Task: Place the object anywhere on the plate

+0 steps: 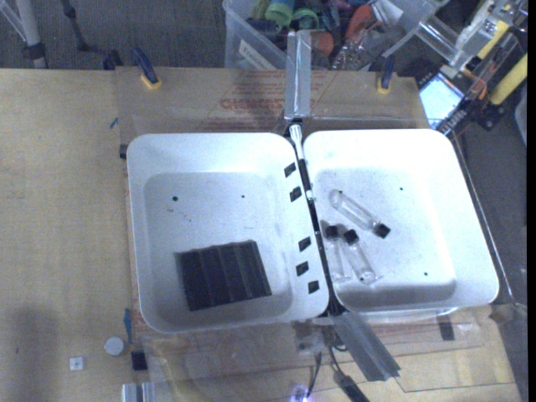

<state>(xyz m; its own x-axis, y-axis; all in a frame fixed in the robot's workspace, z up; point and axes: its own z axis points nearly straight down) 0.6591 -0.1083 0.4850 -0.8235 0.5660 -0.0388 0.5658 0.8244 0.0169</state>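
Clear tubes (356, 212), right bin (435, 166) at 9 o'clock: light, slippery, prob fragile; grab mid-barrel. Plate (223, 275). Pincer state: can't tell.

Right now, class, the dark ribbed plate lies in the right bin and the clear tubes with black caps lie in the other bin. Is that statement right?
Not quite. The camera view shows the dark ribbed plate in the left bin, not the right one. The clear tubes with black caps do lie in the other bin, which is the right bin.
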